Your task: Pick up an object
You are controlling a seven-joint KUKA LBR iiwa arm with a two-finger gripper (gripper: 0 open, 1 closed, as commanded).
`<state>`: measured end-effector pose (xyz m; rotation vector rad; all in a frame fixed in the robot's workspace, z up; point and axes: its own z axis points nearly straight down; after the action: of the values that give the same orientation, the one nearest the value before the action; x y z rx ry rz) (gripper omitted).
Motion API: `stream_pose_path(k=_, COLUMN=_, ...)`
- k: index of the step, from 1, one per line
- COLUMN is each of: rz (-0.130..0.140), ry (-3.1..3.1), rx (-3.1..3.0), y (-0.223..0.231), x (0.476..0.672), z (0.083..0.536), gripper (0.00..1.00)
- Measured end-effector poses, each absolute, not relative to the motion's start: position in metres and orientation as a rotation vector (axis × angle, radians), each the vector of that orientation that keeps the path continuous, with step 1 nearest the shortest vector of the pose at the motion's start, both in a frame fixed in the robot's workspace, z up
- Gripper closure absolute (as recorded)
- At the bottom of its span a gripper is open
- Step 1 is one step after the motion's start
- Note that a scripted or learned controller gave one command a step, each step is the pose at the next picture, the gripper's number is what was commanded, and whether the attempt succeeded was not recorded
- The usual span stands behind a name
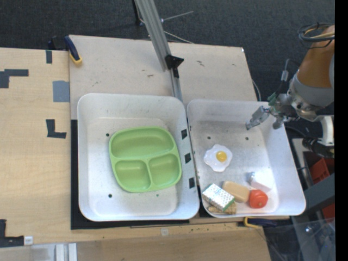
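In the right bin point(283, 145) lie a fried egg point(218, 157), a red tomato point(258, 199), a tan block point(236, 191), a green-and-white box point(218, 196) and a pale pink piece point(260, 180). My gripper point(264, 116) hangs over the bin's far right edge, well away from the food at the near end. Its fingers point(254, 122) stand apart with nothing between them.
The left bin point(87, 145) holds a green divided plate point(145, 159). A grey metal pole point(155, 26) slants down to the gap between the bins. A blue and yellow clamp point(73, 49) sits at the bench's far left corner.
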<state>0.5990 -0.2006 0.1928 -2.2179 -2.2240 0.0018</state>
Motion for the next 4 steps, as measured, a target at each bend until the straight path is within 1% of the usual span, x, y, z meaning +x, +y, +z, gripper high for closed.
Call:
stream_pose_path(k=1, rz=0.003, ry=-2.224, rx=-2.218, y=-0.201, x=0.599, z=0.193, gripper=0.00)
stream_pose_path(k=2, rz=0.007, ry=-2.220, rx=-2.215, y=-0.199, x=0.592, z=0.130, gripper=0.00)
stream_pose_path(k=3, rz=0.003, ry=-2.225, rx=-2.220, y=-0.198, x=0.593, z=0.088, gripper=0.00)
stream_pose_path(k=4, rz=0.003, ry=-2.225, rx=-2.218, y=-0.198, x=0.593, z=0.099, gripper=1.00)
